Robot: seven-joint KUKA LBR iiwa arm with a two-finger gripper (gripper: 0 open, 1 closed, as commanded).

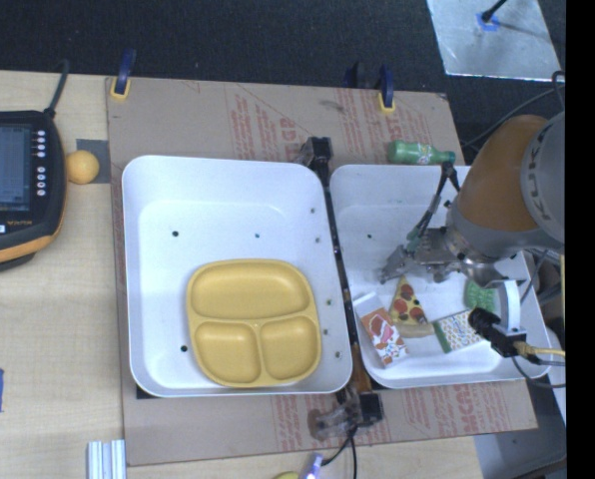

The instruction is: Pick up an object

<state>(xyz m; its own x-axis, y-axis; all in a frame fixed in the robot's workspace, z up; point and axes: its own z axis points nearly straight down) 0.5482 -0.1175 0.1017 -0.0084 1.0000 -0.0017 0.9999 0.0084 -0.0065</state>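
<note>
Grey gripper (402, 264) hangs low in the right bin (377, 193), just above the pizza slice (409, 307); I cannot tell its state. Likely lining up there for that slice.

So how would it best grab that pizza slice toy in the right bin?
Probably from straight above, pinching the pizza slice across its narrower width. It lies flat on the right bin's floor, so no side offers an edge to get under. The red card lies just below-left of it and the end effector hangs just above it, so a short drop might do.
</note>
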